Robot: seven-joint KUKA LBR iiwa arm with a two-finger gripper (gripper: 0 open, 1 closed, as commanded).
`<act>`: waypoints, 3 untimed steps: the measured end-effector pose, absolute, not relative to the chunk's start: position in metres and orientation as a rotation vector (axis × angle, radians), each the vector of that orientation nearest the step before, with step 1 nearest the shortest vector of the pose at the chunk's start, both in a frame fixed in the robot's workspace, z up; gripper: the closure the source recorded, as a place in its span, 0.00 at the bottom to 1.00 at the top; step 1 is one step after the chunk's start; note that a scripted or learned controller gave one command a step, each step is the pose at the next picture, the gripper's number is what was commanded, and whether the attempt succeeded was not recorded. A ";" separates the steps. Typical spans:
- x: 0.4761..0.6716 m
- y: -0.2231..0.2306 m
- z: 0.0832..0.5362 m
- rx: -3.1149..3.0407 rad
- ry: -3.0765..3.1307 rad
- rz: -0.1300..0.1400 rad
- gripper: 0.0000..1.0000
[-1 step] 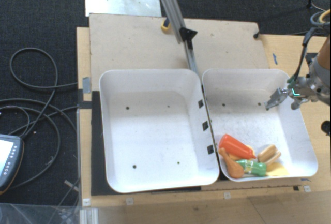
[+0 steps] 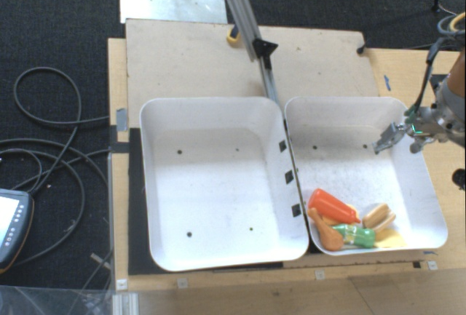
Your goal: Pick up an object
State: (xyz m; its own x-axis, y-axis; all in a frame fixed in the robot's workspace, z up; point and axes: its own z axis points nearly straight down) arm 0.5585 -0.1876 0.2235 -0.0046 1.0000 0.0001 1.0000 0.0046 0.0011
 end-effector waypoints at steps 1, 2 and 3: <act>0.558 -0.189 0.161 2.223 2.225 -0.003 0.00; 0.548 -0.191 0.113 2.224 2.224 -0.003 0.00; 0.549 -0.191 0.090 2.222 2.223 -0.001 0.00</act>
